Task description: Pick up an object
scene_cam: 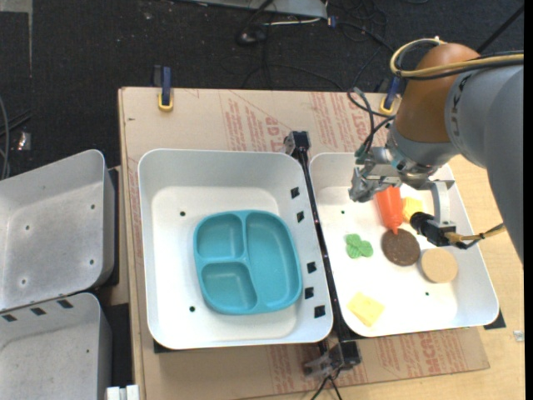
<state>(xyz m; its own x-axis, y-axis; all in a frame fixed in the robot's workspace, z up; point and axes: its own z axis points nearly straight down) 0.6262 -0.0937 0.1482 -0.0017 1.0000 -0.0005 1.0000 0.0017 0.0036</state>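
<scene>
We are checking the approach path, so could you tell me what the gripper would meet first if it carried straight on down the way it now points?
Probably the bare white floor of the right bin, beside the orange piece. The gripper points down there, though depth is hard to judge.

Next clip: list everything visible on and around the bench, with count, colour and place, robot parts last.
Bins: 2, white, side by side on the bench; left bin, right bin.
Divided tray: 1, teal, in the left bin.
Carrot-shaped piece: 1, orange, right bin, under the gripper.
Leafy piece: 1, green, right bin.
Brown disc: 1, right bin centre.
Tan disc: 1, beside the brown disc.
Yellow block: 1, right bin, near edge.
Clamps: 2, yellow, back of the bench.
Arm: 1, grey with orange band, from the right.
Gripper: 1, above the right bin.
</scene>
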